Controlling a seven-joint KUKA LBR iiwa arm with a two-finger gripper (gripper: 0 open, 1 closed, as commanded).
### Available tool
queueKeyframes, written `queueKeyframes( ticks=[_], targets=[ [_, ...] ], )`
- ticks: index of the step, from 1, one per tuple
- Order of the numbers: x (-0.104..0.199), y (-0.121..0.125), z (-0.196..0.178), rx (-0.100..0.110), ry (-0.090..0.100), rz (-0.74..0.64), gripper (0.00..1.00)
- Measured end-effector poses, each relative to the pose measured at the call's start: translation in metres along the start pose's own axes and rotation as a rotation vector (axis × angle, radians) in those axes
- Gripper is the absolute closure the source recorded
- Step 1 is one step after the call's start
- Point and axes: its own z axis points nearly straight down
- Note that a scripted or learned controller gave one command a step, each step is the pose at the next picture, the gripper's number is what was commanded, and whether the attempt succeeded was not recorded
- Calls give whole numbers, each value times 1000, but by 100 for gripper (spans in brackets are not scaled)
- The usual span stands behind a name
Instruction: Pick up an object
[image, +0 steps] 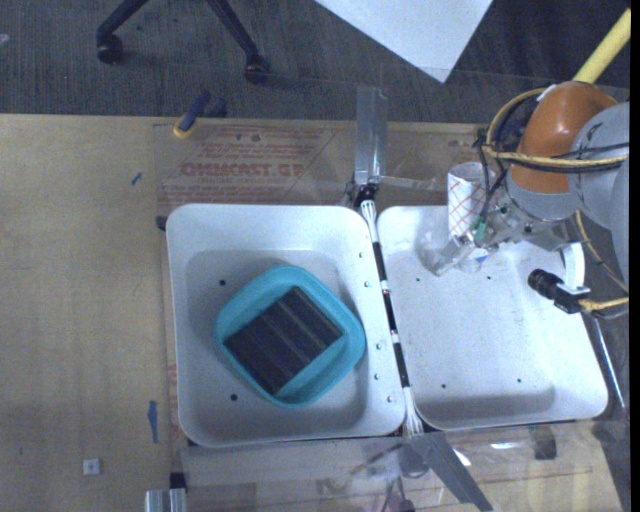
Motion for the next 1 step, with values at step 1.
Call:
queueKeyframes(
  ticks=[1],
  targets=[
    [38, 3, -74, -19, -7, -102, 0]
  ],
)
